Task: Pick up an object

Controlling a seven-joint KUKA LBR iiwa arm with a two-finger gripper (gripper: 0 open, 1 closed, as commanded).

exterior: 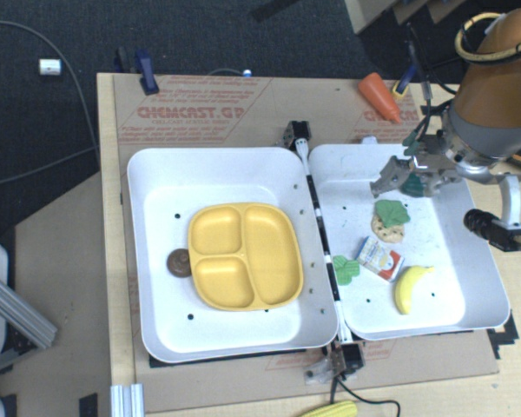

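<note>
Jaws of the grey KUKA arm's gripper [410,177] hang over the far part of the right bin [469,315], though from this angle it cannot be told whether they are apart or together, and nothing can be seen held between them. Just near of the gripper, on the bin floor, a green leafy toy [391,210] lies on top of a round tan cookie [387,228]. Nearer still sits a small white, red and blue packet [379,258], with a yellow banana [410,287] beside it on the right. A small green piece [346,270] rests at the bin's left edge, against the divider between the two bins.

In the left bin [156,189], a yellow divided plate [245,256] with three compartments lies near the middle. A brown round object [180,262] sits touching its left rim.

On the cardboard-covered counter [200,111] beyond the bins, an orange carrot-shaped toy [379,97] lies to the far right and a blue clip [145,70] sits at the far left edge.
</note>
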